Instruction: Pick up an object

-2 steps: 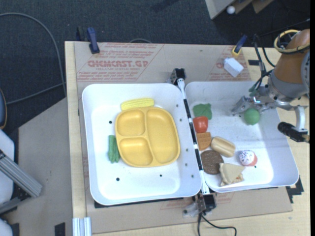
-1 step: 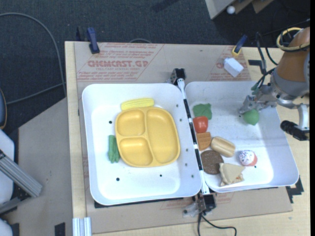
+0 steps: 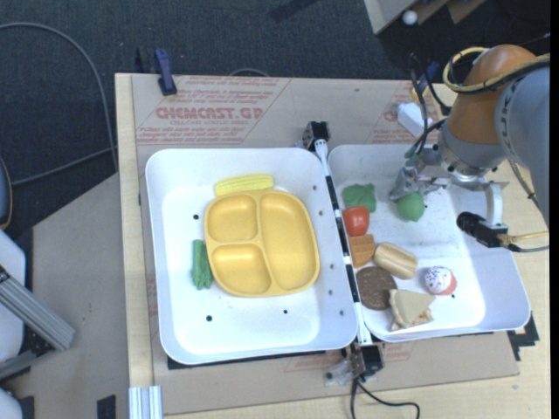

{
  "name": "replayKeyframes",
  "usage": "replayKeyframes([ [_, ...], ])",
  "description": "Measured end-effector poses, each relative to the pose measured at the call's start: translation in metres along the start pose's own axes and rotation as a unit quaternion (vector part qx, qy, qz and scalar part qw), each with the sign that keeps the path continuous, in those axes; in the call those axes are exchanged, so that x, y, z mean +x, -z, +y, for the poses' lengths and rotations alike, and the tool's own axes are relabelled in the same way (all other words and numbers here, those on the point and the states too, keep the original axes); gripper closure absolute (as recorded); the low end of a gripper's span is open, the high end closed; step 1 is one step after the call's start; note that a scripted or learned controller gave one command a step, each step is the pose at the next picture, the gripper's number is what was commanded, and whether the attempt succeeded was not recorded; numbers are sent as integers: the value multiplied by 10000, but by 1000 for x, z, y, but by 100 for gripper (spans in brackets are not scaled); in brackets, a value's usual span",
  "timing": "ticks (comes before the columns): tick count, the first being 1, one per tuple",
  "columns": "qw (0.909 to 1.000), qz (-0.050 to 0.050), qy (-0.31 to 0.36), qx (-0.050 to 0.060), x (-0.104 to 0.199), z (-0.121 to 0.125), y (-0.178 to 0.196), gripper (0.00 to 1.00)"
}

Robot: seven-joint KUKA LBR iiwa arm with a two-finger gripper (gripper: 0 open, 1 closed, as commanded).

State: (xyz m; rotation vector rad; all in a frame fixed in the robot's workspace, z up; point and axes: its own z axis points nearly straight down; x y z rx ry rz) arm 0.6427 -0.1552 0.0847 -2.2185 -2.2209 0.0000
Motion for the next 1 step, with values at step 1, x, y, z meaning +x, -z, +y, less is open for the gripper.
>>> replayKeyframes([
  [1, 10000, -6, 3, -19, 98, 0, 101, 100],
])
